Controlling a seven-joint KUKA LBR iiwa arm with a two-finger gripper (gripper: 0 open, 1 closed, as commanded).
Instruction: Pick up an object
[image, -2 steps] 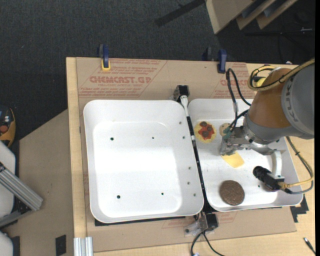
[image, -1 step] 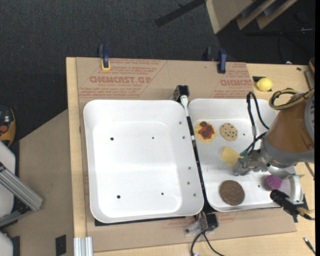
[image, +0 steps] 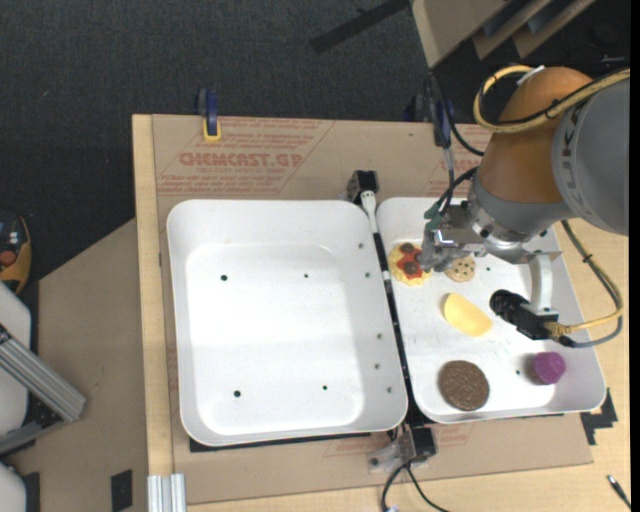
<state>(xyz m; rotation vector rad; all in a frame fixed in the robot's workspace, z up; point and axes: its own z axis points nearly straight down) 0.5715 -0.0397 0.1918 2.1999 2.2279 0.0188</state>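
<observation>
The grey arm (image: 590, 150) is reaching in from the upper right of the frame, its thick body filling that corner. The orange band (image: 525, 135) above the wrist is sitting left of the grey casing, sloping down and leftward. Below it the grey wrist is narrowing toward the tool (image: 440, 250), which is hanging right of the frame's centre and pointing down and to the left. Yellow and black cables are looping around the band and wrist.
</observation>
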